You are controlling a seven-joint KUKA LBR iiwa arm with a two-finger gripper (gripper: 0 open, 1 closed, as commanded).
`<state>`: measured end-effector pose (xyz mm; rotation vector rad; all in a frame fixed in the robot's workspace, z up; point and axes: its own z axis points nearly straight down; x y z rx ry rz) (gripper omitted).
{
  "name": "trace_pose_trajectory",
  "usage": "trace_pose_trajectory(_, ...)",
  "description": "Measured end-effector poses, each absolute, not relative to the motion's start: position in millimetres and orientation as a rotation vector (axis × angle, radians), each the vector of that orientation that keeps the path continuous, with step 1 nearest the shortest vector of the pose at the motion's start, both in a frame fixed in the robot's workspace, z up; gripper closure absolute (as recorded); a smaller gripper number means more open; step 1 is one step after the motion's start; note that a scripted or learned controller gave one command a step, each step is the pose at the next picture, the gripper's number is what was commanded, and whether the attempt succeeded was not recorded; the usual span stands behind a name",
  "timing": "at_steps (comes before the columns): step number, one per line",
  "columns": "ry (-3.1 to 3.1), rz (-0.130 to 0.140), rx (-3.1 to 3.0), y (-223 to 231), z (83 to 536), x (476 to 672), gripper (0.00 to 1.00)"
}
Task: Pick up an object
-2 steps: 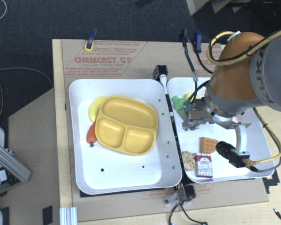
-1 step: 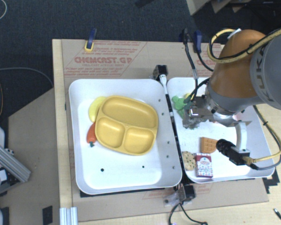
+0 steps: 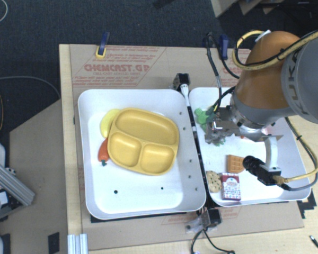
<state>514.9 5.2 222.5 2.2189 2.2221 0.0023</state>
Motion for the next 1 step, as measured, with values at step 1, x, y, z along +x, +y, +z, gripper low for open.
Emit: trace_pose_trajectory(1,2.220,0.003,2.220,-2.0,232.8,515.2,1.00)
